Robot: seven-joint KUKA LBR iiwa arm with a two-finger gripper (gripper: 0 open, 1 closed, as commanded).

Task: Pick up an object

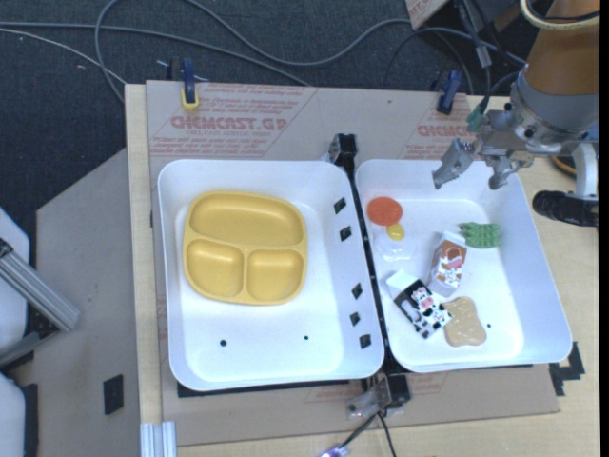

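My gripper (pixel 474 171) hangs above the far edge of the right bin (pixel 533 255), fingers (pixel 449 169) spread apart and nothing between them. Below it in that bin lie an orange disc (pixel 384 209) with a small yellow piece (pixel 396 232), a green leafy toy (pixel 481 234), a small red and white carton (pixel 448 265), a black and white cow-patterned block (pixel 422 307) and a tan cookie-shaped piece (pixel 464 323). All of them rest on the bin floor, apart from the gripper.
The left bin (pixel 314 322) holds a yellow three-compartment plate (pixel 245 246). A black divider strip with clips (pixel 360 255) runs between the bins. Cables and clamps (pixel 190 84) lie beyond the board's far edge.
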